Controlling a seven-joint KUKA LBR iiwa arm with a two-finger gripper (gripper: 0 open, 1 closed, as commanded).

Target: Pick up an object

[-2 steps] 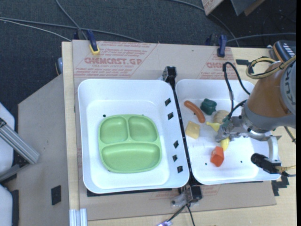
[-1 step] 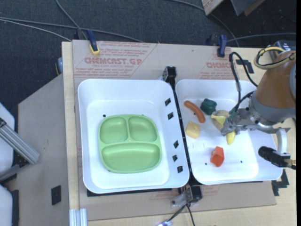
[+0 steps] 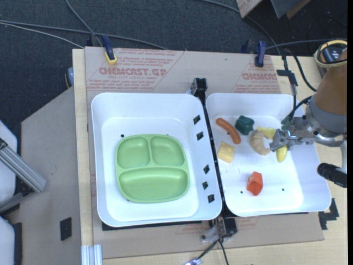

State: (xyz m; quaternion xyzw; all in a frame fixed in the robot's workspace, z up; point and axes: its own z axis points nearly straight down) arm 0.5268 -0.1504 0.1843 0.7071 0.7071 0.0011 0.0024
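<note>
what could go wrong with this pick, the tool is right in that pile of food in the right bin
Crowding: the tool sits low among the beige piece and two yellow pieces, so it may nudge them or catch two at once.

A rounded piece could slip out.

These lie near the right bin edge, giving little room.

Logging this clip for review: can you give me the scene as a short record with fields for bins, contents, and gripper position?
left bin: holds a green divided plate
right bin: orange sausage, dark green piece, yellow block, beige knobbly piece, yellow piece, red piece
gripper: low in the right bin, next to the beige and yellow pieces
grasp: cannot tell
arm: enters from the right
</note>
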